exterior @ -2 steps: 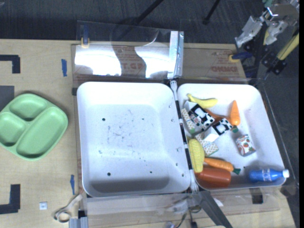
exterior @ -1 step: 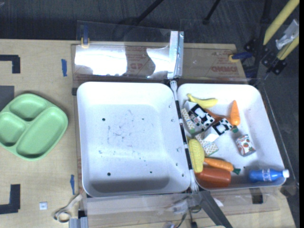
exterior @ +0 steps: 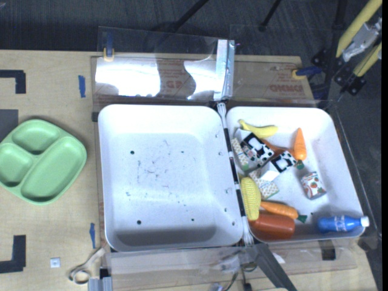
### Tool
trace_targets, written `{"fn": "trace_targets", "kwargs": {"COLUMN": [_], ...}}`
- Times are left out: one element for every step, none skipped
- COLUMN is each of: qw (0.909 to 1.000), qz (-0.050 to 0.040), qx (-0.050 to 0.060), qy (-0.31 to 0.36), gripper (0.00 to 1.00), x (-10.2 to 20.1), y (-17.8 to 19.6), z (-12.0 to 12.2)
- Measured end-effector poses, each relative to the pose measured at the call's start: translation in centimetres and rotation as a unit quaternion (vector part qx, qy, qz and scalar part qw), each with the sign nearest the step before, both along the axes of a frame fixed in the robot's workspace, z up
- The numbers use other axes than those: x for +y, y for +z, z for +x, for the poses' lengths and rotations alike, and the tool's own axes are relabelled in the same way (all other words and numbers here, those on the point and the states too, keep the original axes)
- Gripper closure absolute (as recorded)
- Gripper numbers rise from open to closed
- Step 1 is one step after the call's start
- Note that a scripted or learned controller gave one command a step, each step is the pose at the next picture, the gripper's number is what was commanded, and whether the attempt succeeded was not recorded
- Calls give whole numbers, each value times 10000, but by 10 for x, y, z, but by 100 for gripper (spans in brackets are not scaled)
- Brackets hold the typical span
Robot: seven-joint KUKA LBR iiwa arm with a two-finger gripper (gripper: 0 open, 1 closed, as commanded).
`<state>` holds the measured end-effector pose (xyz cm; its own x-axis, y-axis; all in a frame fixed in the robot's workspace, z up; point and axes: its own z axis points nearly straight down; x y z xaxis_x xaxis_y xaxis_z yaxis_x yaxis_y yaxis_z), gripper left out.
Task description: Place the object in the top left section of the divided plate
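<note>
Pale wooden surface (exterior: 54, 247), dark carpet behind; two white bins are being carried side by side.

Item 1: green divided plate (exterior: 82, 153), lying on the surface well apart from the bins, to the left of the left bin (exterior: 112, 180). Two small sections are being shown along its upper left, one large section at lower right.

Item 2: right bin (exterior: 339, 156), in which the candidate objects are being kept. These are a banana (exterior: 257, 128), a carrot (exterior: 299, 143), a corn cob (exterior: 250, 197), a second carrot (exterior: 279, 209), a red piece (exterior: 274, 225), a blue bottle (exterior: 339, 224), a small carton (exterior: 312, 185) and black-and-white checkered pieces (exterior: 259, 151). No single object is being marked out by the task.

Gripper: its state cannot be told, and nothing is being judged as held.

Risks, as judgement:
- The pieces are crowded against the bin's left wall, several touching, so two may be caught at once or one knocked aside.
- The long carry across the left bin is risking a drop.
- The two small sections are adjoining, so a release slightly off may land in the wrong one.

Writing: reddish lettering on the brown panel (exterior: 285, 86) behind the right bin is too blurred to read. Print on the carton is illegible.
</note>
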<state>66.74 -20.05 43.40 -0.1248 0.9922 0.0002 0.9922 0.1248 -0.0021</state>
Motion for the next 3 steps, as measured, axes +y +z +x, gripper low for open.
{"fn": "trace_targets", "kwargs": {"qw": [9973, 9988, 9860], "qz": [0, 1, -4], "qx": [7, 9, -5], "qy": [-733, -492, -1670], "gripper": [0, 0, 0], "x": [47, 73, 133], "y": [0, -26, -1], "z": [0, 0, 0]}}
